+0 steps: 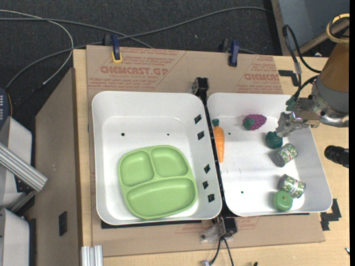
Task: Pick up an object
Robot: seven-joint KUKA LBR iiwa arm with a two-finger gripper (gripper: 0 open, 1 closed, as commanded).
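On the cardboard-covered desk (166, 65), the left white bin (105, 148) holds a green sectioned plastic plate (158, 180) at lower centre, with bare floor above it. The right white bin (238, 195) carries an orange carrot (219, 143) along its left wall, a purple berry-like toy (254, 122), a dark teal round object (273, 139), two small grey-green cans (284, 154) (292, 185) and a green disc (283, 200). The pincer (288, 123) hangs at the frame's right just above the teal object; I cannot tell how far it is spread.

two white bins (105, 148), pale green divided plate (158, 180), orange carrot (219, 142), purple grapes (254, 121), dark teal object (273, 139), two silver cans with green-patterned labels (284, 154), bright green round piece (283, 200), tan cardboard with red lettering (166, 62), blue clamps (116, 47), dark grey carpet (166, 10)
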